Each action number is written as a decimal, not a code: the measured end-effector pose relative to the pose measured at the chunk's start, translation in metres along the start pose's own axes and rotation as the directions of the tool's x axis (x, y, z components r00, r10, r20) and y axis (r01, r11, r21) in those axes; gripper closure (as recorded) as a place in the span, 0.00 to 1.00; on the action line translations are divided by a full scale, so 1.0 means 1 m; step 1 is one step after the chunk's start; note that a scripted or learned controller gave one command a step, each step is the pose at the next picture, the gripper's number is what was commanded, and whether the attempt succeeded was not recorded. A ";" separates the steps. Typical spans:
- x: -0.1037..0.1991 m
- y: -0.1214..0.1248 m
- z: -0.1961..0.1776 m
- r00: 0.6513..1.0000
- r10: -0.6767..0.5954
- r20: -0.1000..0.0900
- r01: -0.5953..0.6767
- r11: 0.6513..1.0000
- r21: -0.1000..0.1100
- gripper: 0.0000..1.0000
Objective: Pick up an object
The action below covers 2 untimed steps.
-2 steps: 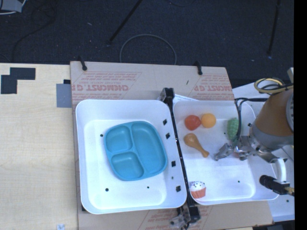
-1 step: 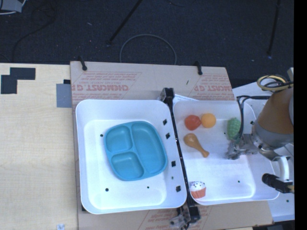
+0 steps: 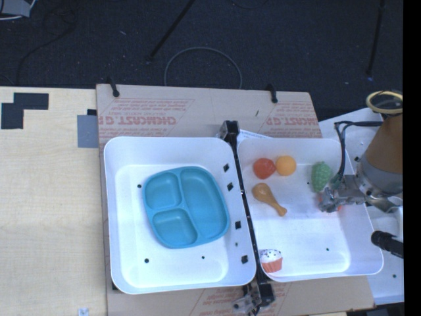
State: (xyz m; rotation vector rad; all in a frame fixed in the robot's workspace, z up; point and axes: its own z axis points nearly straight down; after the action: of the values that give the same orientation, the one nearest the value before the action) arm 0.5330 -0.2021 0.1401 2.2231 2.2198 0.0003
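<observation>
1. Camera view, looking down at a slant: two shallow white bins sit side by side on a cardboard sheet over a pale wooden bench, with dark floor and cables at 12 o'clock.
2. The left bin (image 3: 125, 268) holds a blue divided plate (image 3: 185, 206) with three compartments, lying flat near the bin's middle.
3. The right bin (image 3: 309, 259) holds the small things I might pick up.
4. A red ball (image 3: 264, 168) and an orange ball (image 3: 285, 165) lie touching each other toward the bin's 11 o'clock corner, the orange one at the red one's 3 o'clock.
5. A tan toy drumstick (image 3: 270, 198) lies just below them, at their 6 o'clock, slanting with its thin end toward 4 o'clock.
6. A green bumpy object (image 3: 321, 176) lies near the bin's 2 o'clock side.
7. A cupcake toy with a pink wrapper and white top (image 3: 271, 261) sits on the bin's rim at 7 o'clock, well apart from the rest.
8. My arm comes in from 3 o'clock, grey with an orange band (image 3: 389, 142).
9. My claw (image 3: 331, 203) hangs low by the right bin's 3 o'clock wall, just at 5 o'clock of the green object.
10. I cannot tell how my claw is set; that part is too small and cluttered to read.
</observation>
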 end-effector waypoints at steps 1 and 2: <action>0.008 0.006 -0.049 1.000 -0.003 0.000 0.003 1.000 -0.002 1.00; 0.005 0.006 -0.090 1.000 -0.003 0.000 0.003 1.000 0.001 1.00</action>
State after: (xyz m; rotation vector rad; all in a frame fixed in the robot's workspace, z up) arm 0.5391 -0.1967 0.2298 2.2200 2.2233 -0.0005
